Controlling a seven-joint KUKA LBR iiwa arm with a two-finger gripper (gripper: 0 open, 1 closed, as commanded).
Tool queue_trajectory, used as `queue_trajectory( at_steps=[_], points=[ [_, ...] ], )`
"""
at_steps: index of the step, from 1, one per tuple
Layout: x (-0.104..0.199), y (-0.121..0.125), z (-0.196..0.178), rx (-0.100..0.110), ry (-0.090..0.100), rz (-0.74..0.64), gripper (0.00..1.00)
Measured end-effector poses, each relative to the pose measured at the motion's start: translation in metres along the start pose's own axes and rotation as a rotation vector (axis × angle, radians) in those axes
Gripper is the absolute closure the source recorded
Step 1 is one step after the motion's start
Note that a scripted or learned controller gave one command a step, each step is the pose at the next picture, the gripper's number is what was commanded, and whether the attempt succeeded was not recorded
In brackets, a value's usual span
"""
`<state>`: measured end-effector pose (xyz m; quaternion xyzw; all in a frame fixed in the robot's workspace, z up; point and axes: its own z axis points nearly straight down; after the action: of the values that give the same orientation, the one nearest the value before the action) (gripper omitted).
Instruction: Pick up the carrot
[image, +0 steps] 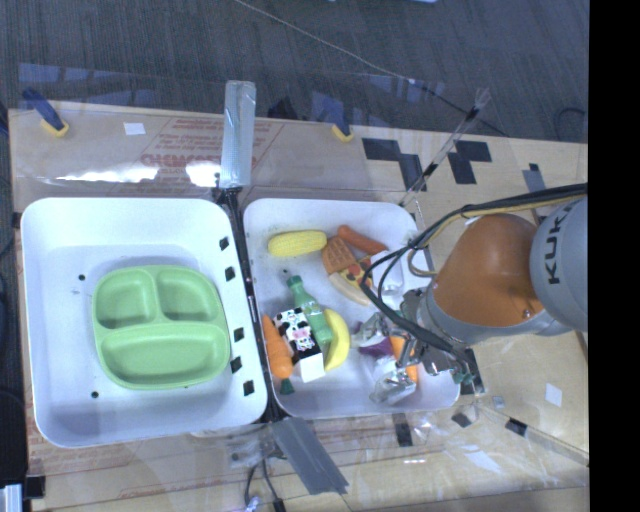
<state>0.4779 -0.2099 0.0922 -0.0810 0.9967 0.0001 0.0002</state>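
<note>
The carrot (277, 348) is a short orange stick lying lengthwise against the left wall of the right bin (330, 402), beside a cow-print carton (297, 336). My gripper (396, 366) is low over the front right part of the same bin, well to the right of the carrot, with the carton and a banana (339, 340) between them. It sits next to a small purple item (372, 348). The arm's orange band (488, 272) hides the bin's right side.
In the right bin lie a corn cob (297, 243), a sausage (361, 240), a pizza-like slice (344, 262) and a green bottle (309, 308). The left bin (60, 240) holds a green divided plate (158, 326). Cables run above the arm.
</note>
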Motion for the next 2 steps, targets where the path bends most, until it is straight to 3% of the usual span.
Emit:
queue_trajectory(
  at_steps=[1,2],
  points=[
    [-0.003,0.002,-0.011,0.001,-0.003,-0.009,1.0],
    [-0.005,0.003,-0.021,0.002,-0.005,-0.017,1.0]
  ],
)
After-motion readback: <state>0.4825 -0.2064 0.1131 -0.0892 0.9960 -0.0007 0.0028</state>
